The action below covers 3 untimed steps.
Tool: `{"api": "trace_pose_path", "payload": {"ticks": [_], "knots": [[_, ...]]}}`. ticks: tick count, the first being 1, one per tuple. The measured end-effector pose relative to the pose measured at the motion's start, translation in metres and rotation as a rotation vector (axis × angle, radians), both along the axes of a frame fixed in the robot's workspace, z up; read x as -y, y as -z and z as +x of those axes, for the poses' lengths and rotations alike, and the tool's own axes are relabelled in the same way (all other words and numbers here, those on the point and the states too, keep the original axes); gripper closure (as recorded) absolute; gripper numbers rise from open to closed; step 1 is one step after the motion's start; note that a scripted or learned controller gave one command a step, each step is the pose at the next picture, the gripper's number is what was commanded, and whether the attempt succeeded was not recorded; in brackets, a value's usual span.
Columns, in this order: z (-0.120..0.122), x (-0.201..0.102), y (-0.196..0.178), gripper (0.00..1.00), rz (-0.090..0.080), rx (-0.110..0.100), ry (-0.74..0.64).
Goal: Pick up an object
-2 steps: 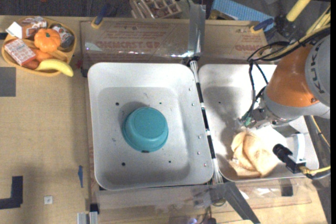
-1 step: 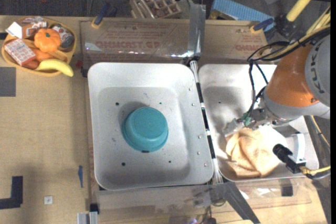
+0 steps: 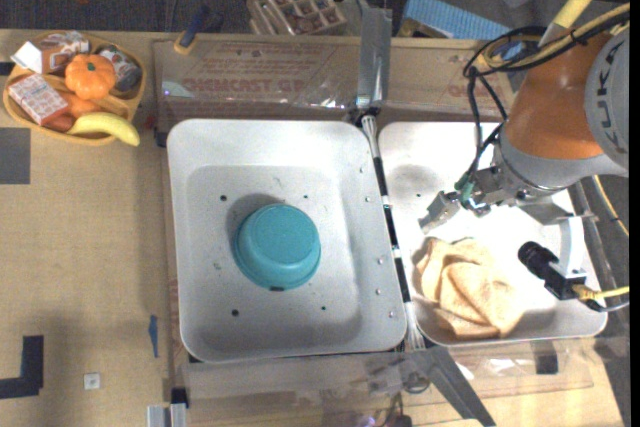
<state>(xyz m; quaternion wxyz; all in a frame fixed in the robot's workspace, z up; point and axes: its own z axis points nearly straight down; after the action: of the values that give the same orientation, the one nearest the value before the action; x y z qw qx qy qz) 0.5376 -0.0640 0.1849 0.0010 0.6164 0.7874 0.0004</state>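
- Counter (image 3: 80, 265) carried two white bins; teal bowl (image 3: 278, 245) sat upturned in left bin (image 3: 200, 155).
- My pincer (image 3: 443, 207) hung over right bin (image 3: 420, 150), above tan cloth (image 3: 470, 287); grip state: cannot tell.

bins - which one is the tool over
The right bin, holding the tan cloth; the tool hangs there. The left bin holds the teal bowl.

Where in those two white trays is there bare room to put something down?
Left bin: bare floor all round the teal bowl, widest toward the back wall. Right bin: bare at the back left corner; its front is crowded by the tan cloth and the gripper.
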Motion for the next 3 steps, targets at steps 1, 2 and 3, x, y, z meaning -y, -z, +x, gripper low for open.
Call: {"api": "trace_pose_path", "payload": {"ticks": [1,2,3], "knots": [[0.047,0.0,0.0,0.0,-0.001,0.001,-0.029],[-0.024,0.04,0.056,0.0,0.001,-0.002,0.104],[-0.027,0.034,0.095,0.0,0.001,0.008,0.165]]}}
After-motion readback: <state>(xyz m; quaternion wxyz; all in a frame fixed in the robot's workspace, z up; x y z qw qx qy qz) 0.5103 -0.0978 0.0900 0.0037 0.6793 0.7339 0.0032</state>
